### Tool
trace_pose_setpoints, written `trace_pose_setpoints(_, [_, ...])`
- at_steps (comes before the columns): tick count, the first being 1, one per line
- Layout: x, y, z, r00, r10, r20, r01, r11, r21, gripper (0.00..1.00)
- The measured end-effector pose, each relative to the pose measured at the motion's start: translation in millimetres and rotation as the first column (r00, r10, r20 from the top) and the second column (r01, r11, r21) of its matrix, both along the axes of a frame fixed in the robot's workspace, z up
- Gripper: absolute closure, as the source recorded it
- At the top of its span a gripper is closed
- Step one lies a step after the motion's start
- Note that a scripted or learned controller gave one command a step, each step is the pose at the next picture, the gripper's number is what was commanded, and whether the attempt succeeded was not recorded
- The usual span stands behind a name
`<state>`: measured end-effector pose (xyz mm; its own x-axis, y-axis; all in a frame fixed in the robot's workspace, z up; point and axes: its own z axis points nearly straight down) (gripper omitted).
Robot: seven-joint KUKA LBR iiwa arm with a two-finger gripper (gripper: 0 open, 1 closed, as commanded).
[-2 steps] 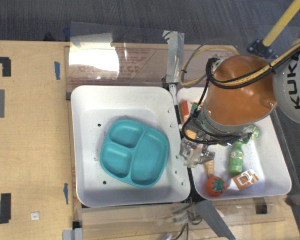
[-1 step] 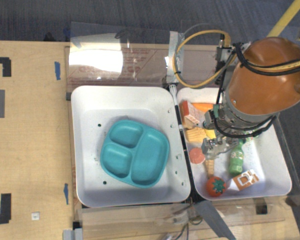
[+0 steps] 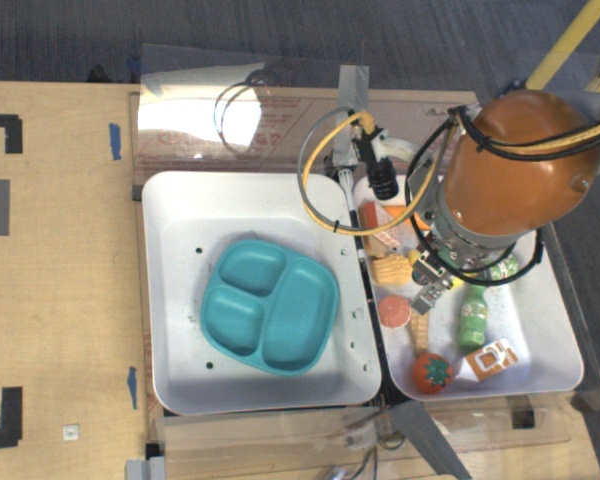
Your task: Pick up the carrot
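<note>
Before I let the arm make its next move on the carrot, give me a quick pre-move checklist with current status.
1. Carrot located in the right bin: ok.
2. Gripper above the carrot's upper end: ok, roughly.
3. Carrot between the fingers: not ok, it lies on the bin floor.
4. Space around the carrot: not ok, tomato and pink round piece sit close.
5. Finger opening: cannot tell.
6. Teal tray out of the way in the left bin: ok.

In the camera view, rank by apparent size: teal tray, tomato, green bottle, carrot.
1. Teal tray, by far the largest.
2. Green bottle.
3. Tomato and carrot look alike; the arm partly hides the carrot, so I won't rank them.
</note>
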<state>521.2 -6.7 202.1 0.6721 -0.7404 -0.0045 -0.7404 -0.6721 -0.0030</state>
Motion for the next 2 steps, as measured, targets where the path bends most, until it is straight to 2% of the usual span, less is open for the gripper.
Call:
trace_pose_setpoints(1, [43.4, -50.6, 145.4, 1.0, 0.003, 0.012, -0.003, 1.0, -0.005, 1.0])
trace_pose_setpoints(2, [42.2, -48.8, 140.6, 1.0, 0.007, 0.001, -0.007, 1.0, -0.001, 0.0])
